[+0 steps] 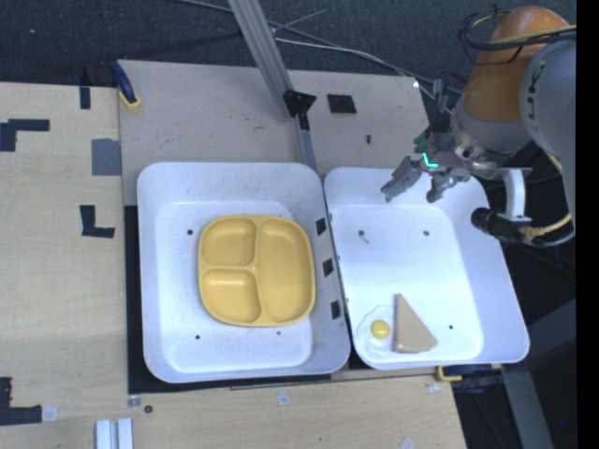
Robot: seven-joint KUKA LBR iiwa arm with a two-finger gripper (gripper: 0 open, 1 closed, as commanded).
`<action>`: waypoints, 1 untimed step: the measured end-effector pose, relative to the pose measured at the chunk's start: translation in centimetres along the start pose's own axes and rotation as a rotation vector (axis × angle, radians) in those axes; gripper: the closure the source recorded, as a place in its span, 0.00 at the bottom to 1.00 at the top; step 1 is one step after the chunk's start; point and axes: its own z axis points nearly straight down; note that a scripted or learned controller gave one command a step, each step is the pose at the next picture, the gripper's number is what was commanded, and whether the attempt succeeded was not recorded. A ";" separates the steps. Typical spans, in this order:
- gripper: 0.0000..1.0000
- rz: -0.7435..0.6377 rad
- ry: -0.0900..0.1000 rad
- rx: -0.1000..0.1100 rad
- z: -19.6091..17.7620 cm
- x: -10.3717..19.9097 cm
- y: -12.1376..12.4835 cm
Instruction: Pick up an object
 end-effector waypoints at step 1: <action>0.00 -0.001 -0.001 -0.004 -0.2 0.0 0.1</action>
